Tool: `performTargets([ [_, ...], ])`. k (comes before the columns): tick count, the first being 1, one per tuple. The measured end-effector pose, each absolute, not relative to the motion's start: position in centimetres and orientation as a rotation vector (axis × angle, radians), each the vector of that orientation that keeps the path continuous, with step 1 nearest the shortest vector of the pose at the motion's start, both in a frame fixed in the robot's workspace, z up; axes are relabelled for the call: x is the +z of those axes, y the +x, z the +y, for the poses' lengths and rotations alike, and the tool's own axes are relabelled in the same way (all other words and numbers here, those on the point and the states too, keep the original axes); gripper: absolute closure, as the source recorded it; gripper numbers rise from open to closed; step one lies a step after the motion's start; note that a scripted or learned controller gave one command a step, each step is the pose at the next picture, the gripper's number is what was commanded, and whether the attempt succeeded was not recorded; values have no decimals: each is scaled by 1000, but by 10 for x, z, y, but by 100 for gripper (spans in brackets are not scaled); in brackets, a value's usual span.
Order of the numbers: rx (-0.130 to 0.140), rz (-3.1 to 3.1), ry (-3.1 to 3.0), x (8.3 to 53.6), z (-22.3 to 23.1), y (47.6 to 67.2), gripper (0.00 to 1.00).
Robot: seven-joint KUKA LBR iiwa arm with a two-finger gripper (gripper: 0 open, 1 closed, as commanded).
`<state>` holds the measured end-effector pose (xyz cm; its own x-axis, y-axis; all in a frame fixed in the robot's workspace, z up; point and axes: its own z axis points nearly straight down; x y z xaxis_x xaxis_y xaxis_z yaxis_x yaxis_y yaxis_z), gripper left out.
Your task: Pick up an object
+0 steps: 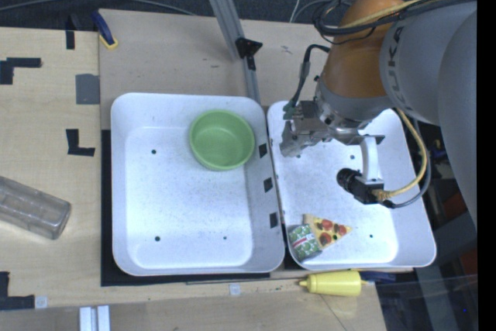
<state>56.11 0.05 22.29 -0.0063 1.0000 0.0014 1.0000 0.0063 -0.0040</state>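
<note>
Gripper (293, 145) over right bin (387, 244), upper-left part; finger state: cannot tell | pizza slice (327, 229) and green packet (303, 240) at bin's near-left corner | green bowl (222, 139) in left bin (139, 190) | yellow bottle (335, 283) on bench beside right bin

You have a tan bench (170, 58) carrying 2 white bins side by side: the left bin (139, 190) and the right bin (387, 244). A clear cup (31, 207) lies on its side at the left edge. A yellow bottle (335, 284) lies just below the right bin.
</note>
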Motion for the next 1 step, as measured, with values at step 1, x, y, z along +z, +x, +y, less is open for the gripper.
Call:
performTargets([
  [1, 1, -2227, -2211, 230, 47, 550, 100],
])
